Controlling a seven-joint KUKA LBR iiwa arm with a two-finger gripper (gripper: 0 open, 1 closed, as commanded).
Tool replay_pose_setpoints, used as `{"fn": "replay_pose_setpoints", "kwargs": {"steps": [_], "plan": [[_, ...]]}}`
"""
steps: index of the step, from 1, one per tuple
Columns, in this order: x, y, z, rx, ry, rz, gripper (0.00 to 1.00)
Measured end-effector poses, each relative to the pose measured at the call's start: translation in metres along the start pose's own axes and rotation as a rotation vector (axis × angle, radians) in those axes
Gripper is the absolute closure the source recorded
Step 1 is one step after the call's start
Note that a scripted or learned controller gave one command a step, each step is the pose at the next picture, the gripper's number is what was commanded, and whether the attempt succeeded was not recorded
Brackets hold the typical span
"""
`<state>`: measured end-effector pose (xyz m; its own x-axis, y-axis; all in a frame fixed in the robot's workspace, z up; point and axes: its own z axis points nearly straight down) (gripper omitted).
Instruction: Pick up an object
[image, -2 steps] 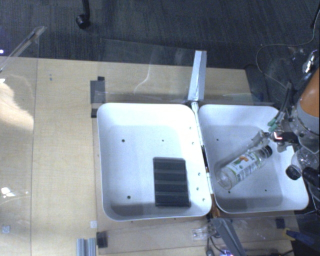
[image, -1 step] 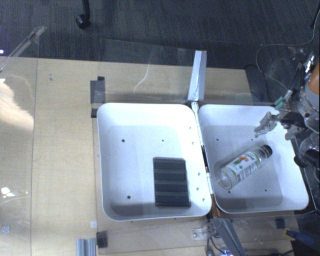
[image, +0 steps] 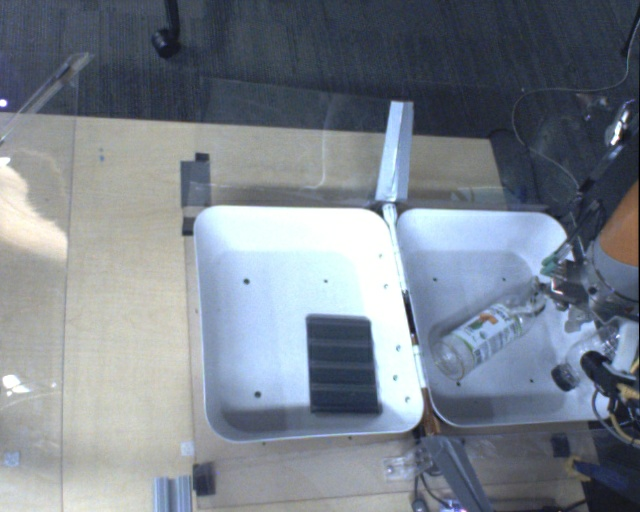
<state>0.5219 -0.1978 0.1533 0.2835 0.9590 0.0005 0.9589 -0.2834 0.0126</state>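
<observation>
**Bottle on its side in the right bin, tool at its far end**

Bottle (image: 487, 337), clear plastic with a green and orange label, lies tilted across the floor of the right bin (image: 470, 240), one end pointing toward the middle divider. The tool (image: 562, 290) sits at the bottle's upper right end, against the bin's right wall; I cannot tell from here how its grip stands or whether it has hold of anything. Over in the left bin (image: 250, 250), a black ribbed block (image: 342, 364) lies flat near the front. Both bins rest on the wooden desk (image: 120, 300).
</observation>
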Motion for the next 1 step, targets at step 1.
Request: {"fn": "replay_pose_setpoints", "kwargs": {"steps": [1], "plan": [[0.0909,-0.0086,0.0584,-0.015,0.005,-0.124,0.00]]}}
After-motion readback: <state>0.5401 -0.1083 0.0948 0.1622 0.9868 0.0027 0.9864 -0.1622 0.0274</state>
